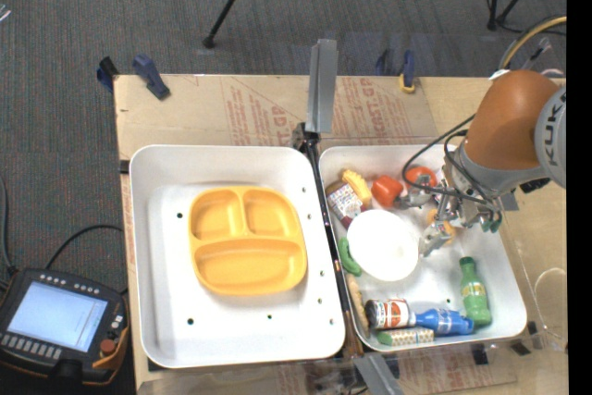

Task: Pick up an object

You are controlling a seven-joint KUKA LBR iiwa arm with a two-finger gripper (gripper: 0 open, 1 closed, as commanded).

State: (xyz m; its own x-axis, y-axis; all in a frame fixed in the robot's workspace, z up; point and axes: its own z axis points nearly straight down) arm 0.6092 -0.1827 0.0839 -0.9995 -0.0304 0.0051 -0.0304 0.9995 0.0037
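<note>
My gripper (pixel 442 222) hangs low over the right bin (pixel 514 291), under the orange band of the arm (pixel 507 120). It sits just right of a white round bowl (pixel 381 245) and close to its rim. A green bottle (pixel 474 291) lies a little below the gripper. A red toy (pixel 387 190) and an orange-and-white piece (pixel 418 174) lie to its upper left. Along the bin's near wall lie a red-labelled can (pixel 388 314) and a blue bottle (pixel 445 321).
A yellow divided tray (pixel 248 239) lies in the left bin (pixel 148 291). Near the wall between the bins are a snack packet (pixel 342 199), a yellow corn-like toy (pixel 356 180) and a green piece (pixel 349 256). A pendant (pixel 57 319) lies off the bench at left.
</note>
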